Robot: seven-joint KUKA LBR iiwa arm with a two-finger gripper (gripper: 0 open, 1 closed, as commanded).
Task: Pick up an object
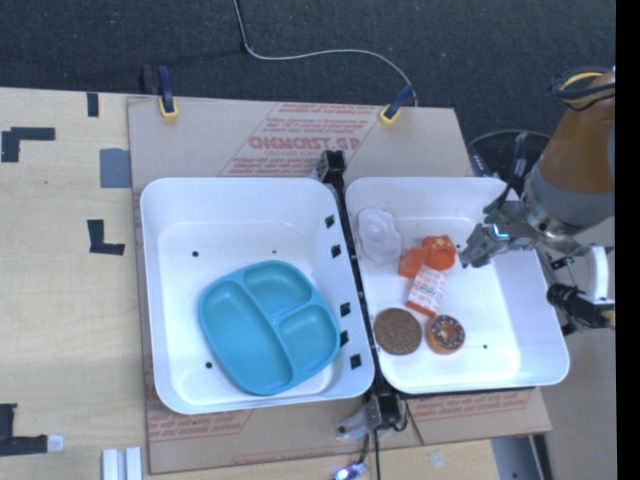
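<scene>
Nearest the camera, at 6 o'clock of the right bin (520,363): brown round cookie (398,331) and sprinkled doughnut (445,334), side by side, just short of the bin's near rim. Just above these, toward bin centre: red-and-white packet (427,290), touching an orange toy piece (428,256). At 11 o'clock of same bin: clear plastic cup (378,233), lying against the central divider (342,258). Left bin (175,228): blue sectioned tray (270,325), filling the 5 o'clock half.

Gripper (478,249) at 3 o'clock of the orange toy piece, near it but apart, low over the right bin; nothing visible between its tips, and spread of those tips too blurred to judge.

Task progress, as judged: approach only; no object lifted, grasp and lift both left to do.

Clearance: bare white floor at 3 to 5 o'clock of right bin, ample for the wrist; tight at 9 o'clock, objects crowding toward the divider.
</scene>
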